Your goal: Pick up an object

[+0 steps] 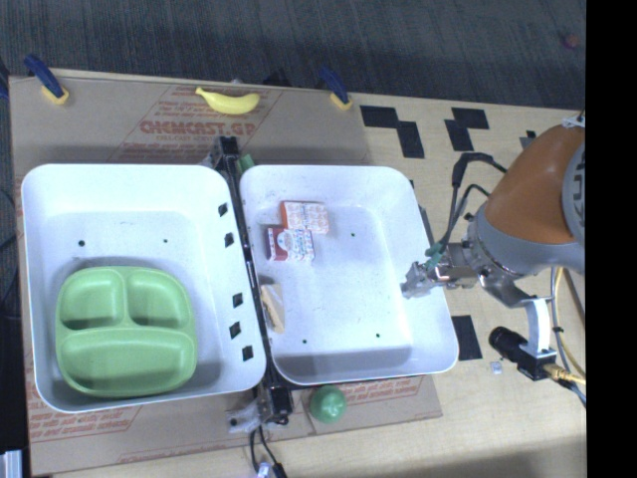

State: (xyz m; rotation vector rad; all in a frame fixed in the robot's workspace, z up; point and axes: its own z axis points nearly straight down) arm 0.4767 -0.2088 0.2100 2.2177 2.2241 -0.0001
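Left bin [40, 207]: one green divided tray [124, 327], lying flat toward the near left corner.

Bench behind the bins: a yellow banana [228, 99] on the cardboard, well apart from the arm.

Right bin [398, 192]: two small cartons in its far left part, an orange and white one [304, 215] and a red and white one [289, 243], touching or nearly so. A pale stick-like item [271, 305] lies against the left wall, near the divider.

Bench in front of the bins: a green ball [326, 402], just outside the right bin's near rim.

Right edge: the gripper [423, 277] hangs at the right bin's right rim, apart from every object and with nothing in its grasp. You cannot tell from here how it is set.

Handling note for you: the cartons look like the nearest fair targets. Choose one, probably the orange and white carton since its far side is free. Bring the gripper leftward across the bin, centre it over the carton's short span, and come straight down so the neighbouring carton is not nudged. Confirm the carton sits between the fingers before lifting.
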